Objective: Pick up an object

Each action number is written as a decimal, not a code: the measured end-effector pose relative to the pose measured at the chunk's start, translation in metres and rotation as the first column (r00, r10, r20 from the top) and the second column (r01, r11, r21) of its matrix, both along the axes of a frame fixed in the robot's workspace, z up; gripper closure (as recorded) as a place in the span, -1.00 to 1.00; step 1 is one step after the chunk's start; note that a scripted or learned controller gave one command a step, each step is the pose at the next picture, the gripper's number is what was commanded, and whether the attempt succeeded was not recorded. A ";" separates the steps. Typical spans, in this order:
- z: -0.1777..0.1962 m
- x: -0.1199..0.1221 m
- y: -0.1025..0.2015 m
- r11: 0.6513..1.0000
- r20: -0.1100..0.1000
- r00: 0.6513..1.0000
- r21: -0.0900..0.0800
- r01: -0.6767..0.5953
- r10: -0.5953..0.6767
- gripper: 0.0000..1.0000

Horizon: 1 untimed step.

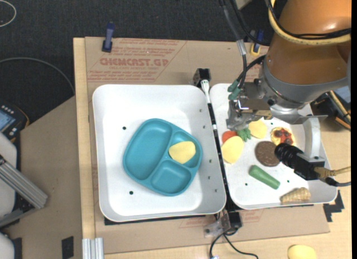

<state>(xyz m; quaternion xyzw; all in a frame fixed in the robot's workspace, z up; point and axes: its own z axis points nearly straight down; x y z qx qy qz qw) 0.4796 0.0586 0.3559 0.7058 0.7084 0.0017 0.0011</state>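
Yellow and rounded, a lemon [232,150] lies near the left wall of the right bin [279,203], just below the gripper [239,119]. A red piece [228,137] touches its upper edge, with a small green bit [244,134] beside that. All three sit close under the gripper's tip. From this angle I cannot tell whether the gripper is open or closed, and nothing can be seen held in it.

A pale wedge [257,129] lies just right of the green bit. Further right is a round speckled piece [281,135], perhaps a cookie, though the view is too coarse to be sure. A brown disc [267,154] lies between the lemon and the speckled piece. Below it a green cylinder [264,176] lies at a slant, and a tan cone [295,196] rests on its side near the bin's lower rim.

The arm [304,57] comes in from the upper right, its bulk covering the bin's top corner.

The left bin [111,140] holds a teal plate [145,152] with three compartments. A yellow lump [182,151] lies in the right-hand one. Both bins rest on cardboard [139,57].
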 end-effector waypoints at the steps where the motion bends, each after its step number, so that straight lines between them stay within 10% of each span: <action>1: 0.044 0.000 0.049 1.000 0.002 1.000 0.001 -0.002 0.002 1.00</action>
